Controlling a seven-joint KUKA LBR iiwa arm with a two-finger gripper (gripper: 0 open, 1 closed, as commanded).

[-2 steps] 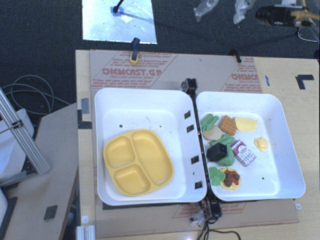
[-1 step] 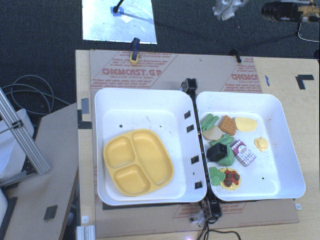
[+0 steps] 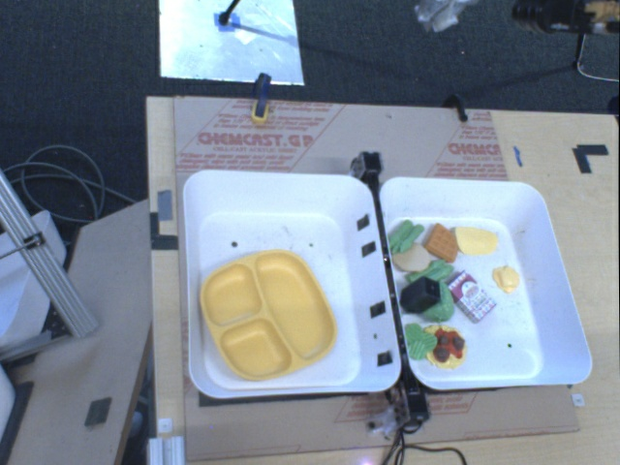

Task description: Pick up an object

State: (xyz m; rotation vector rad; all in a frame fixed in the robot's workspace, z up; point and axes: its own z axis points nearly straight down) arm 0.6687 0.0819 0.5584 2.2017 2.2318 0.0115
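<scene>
Gripper (image 3: 448, 3) cut off by top edge, blurred; finger state cannot be told. It hangs far beyond the bins, over dark floor. Toy foods cluster (image 3: 441, 289) lies in right bin (image 3: 552, 260), left half. Yellow divided tray (image 3: 266, 313) sits in left bin (image 3: 291, 197).

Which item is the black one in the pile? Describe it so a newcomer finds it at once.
Look in the right-hand white bin, at the clutter along its left side. The black block sits mid-pile, left of the red-and-white packet; it is the sole dark piece among green, orange and yellow ones.
</scene>
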